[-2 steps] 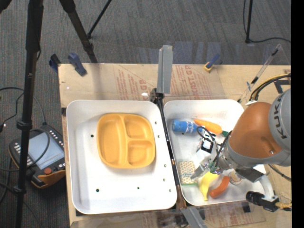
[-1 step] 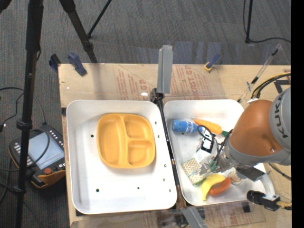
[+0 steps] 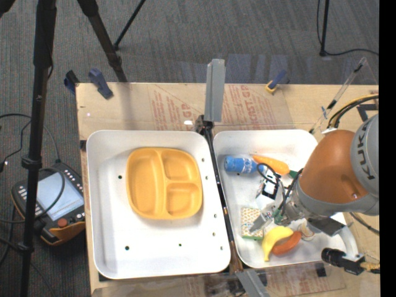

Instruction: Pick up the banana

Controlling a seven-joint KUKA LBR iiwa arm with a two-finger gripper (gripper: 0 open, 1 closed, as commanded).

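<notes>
Two white bins were seen side by side: the left bin bore a yellow divided plate. In the right bin, the banana lay near the front wall, touching a red-orange object. The gripper hung just above it; how its jaws stood could not be told. A blue bottle and a carrot lay farther back.

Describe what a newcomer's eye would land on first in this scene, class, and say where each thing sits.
First the yellow divided plate, alone in the left bin. Next the big grey arm with its orange band, reaching in from the right over the right bin. Below it lies the banana near that bin's front edge, beside an orange-red object, with a blue bottle and a carrot farther back.
</notes>
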